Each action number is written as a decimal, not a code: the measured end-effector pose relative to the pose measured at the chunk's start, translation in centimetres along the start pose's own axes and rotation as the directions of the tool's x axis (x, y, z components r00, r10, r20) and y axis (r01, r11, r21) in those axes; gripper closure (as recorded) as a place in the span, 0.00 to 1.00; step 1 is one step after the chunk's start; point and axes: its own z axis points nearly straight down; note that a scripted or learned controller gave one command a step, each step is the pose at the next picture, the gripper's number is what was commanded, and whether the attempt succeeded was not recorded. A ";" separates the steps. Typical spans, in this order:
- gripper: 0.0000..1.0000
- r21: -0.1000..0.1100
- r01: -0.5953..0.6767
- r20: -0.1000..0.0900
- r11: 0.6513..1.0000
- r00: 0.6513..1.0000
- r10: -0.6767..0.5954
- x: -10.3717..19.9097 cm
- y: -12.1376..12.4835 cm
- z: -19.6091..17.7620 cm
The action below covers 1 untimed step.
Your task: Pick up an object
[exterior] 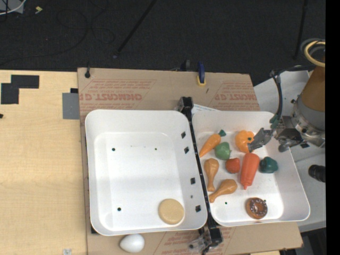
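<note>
Camera view: toy vegetables [249, 169] in right bin [295, 206].

Bins [106, 122] white. Left bin: tan disc [171, 211]. Right bin: orange carrot [210, 143], red-orange carrot [249, 170], green pepper [222, 151], yellow-orange pepper [244, 139], red tomato [232, 166], brown speckled doughnut [257, 207]. White egg [132, 243] on brown cardboard [133, 92].

Surroundings: dark carpeted floor [159, 25] crossed by black cables [135, 28] at top, pale wooden bench top [37, 169] at left bearing black and grey patches, brown cardboard sheet [138, 89] beneath the bins.
</note>
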 end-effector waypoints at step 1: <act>0.00 0.008 0.004 -0.003 1.000 1.000 -0.004 5.1 4.3 9.9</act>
